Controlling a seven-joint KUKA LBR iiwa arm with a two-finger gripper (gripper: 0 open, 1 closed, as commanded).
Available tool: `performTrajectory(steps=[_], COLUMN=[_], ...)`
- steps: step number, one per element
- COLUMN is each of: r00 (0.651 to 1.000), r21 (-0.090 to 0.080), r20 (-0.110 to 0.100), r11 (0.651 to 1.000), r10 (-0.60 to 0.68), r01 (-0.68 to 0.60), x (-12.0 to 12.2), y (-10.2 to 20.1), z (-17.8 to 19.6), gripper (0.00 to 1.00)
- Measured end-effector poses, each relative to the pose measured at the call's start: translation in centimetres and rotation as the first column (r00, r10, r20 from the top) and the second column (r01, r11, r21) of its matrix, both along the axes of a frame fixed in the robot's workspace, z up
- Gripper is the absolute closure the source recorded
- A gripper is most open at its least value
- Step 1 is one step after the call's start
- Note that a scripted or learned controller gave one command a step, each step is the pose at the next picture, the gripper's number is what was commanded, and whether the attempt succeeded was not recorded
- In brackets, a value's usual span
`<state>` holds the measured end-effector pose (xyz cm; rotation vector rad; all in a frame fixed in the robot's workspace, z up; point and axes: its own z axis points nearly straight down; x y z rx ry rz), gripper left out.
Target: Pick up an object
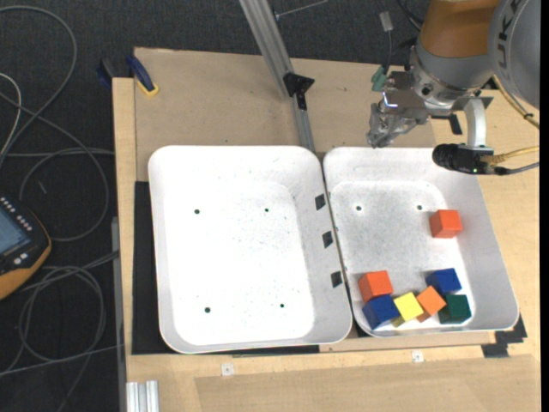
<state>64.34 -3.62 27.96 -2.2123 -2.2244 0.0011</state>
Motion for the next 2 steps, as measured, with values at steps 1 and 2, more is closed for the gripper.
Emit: performTrajectory(steps=[1,2], r00=[1.000,1.000], r21=[0.000,0.001], r20=[0.001,0.001], r11=[1.000,1.000], r10=[0.001,0.002], r01=[-0.001,-0.002], x=[0.0,-1.7], y=[5.0,11.2], z=[-1.1,-1.3], gripper=[1.00,1.00])
